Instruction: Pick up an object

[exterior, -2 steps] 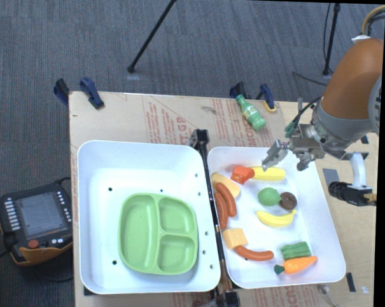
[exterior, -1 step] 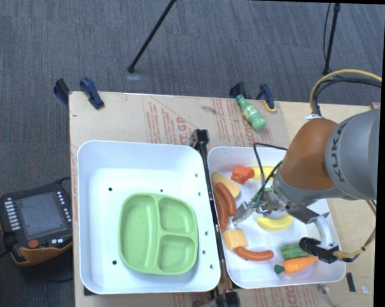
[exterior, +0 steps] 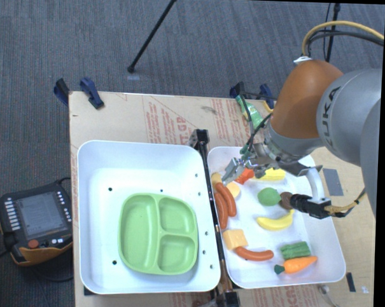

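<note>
- Orange-red plastic piece [exterior: 244, 176] lies just below the gripper [exterior: 237, 169], touching its apparently spread fingertips, not clamped.
- Red toy sausages [exterior: 225, 202] run lengthwise further below.

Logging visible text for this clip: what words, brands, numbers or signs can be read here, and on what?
"KUKA": dark letters running up the grey arm, beside its orange band.
Red print on the cardboard under the bins: upside down, too blurred to read.
Pendant screen, left of the bench: too small to read.
</note>
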`<state>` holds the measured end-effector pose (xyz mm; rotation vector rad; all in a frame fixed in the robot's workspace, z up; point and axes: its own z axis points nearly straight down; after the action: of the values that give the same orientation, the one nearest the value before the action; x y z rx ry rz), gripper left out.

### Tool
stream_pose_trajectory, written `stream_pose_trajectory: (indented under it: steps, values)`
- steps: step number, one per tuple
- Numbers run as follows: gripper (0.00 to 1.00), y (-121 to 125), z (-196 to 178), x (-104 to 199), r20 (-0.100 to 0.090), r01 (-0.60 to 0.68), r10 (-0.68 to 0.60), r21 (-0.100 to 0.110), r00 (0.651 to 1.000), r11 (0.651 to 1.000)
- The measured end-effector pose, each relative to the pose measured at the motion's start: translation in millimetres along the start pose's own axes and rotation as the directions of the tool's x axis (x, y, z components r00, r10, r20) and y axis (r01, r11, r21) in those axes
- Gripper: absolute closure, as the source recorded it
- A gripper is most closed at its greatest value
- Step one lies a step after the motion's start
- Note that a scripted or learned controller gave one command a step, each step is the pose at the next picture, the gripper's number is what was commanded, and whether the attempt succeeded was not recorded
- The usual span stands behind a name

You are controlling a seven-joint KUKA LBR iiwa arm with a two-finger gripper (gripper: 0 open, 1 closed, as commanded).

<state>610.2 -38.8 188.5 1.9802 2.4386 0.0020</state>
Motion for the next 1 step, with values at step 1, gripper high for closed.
stream_pose_trajectory:
  steps: [1]
  values:
    - [0.0, -73.9, 101.6, -34.6, -0.002, 0.083, -0.083, 0.005, 0.997, 0.996]
